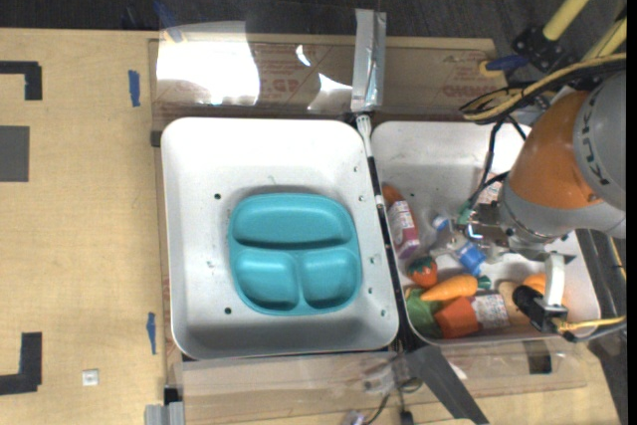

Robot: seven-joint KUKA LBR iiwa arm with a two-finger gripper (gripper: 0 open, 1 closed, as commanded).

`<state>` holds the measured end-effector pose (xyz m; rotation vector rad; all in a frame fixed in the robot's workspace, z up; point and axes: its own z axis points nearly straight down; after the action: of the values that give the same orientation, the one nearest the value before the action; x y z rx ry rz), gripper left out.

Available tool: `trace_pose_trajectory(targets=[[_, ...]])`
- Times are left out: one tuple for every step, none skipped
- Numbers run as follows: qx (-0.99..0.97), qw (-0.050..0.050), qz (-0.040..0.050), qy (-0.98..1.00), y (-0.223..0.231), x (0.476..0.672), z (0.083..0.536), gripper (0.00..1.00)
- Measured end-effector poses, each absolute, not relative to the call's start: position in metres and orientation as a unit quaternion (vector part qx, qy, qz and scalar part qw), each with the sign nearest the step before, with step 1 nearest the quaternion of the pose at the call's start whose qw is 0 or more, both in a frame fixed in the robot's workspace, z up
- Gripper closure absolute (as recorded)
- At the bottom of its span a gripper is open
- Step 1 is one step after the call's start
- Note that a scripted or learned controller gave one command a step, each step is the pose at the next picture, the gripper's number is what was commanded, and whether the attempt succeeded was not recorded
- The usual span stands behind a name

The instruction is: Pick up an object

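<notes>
Arm (587, 154): cut off by right edge; body hid part of right bin (428, 139). Gripper (476, 232): fingers obscured, state indeterminate. Small items (453, 299) in right bin: overlapping, possibly toy vegetables, labels too small to read.

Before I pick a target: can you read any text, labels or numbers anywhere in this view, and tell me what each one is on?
Nothing is legible enough to quote.
Cardboard panel behind the bins: faint reddish print, too blurred to read.
Same print behind the clear plastic sheet: washed out by glare.
Small bottle in the right bin: has a label, too small to read.
Teal divided tray in the left bin: no markings seen.
</notes>
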<state>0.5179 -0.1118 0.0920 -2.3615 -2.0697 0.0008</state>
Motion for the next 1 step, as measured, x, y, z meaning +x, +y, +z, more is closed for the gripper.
trace_pose_trajectory(targets=[[-0.696,-0.001,-0.0003,-0.718,-0.1128,0.5196,0.1136,0.00]])
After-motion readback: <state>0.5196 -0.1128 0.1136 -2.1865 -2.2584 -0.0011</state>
